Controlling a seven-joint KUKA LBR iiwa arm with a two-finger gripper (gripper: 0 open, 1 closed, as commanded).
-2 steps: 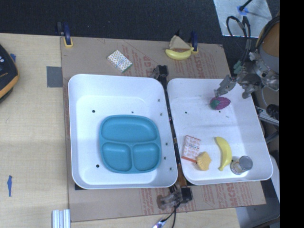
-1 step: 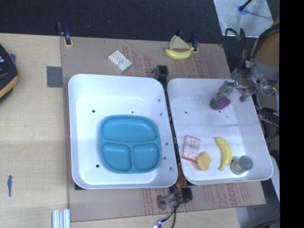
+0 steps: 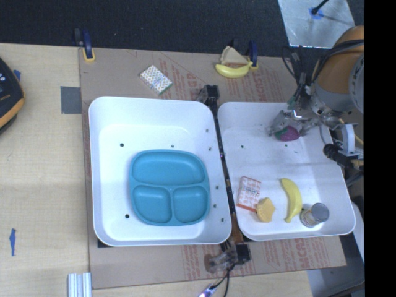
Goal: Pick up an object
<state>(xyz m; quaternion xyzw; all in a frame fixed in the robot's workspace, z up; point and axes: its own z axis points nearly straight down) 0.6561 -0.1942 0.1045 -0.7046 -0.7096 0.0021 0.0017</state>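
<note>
Here the likely target is the purple thing [image 3: 288, 133], a small rounded lump in the upper right of the frame, lying in the right bin [image 3: 247, 224] near its far wall. The jaws [image 3: 291, 119] sit right over it, touching or almost so; whether they are apart or closed on it I cannot tell, since the metal parts blur into the lump.

The risk, as I judge it, is a slip: a round, smooth body can squirt sideways out of a pinch that lands off-centre, or get nudged against the bin wall.

Lower in the same bin lie a banana [image 3: 291, 198], curved and matte yellow, a shiny can [image 3: 315, 214] touching its tip, a yellow chunk [image 3: 266, 210] and a flat printed packet [image 3: 249, 192]. The left bin [image 3: 108, 122] holds a blue tray [image 3: 169, 187] of glossy plastic with three compartments. On the desk [image 3: 37, 184] beyond the bins are another banana [image 3: 232, 70] and a patterned packet [image 3: 155, 78].
</note>
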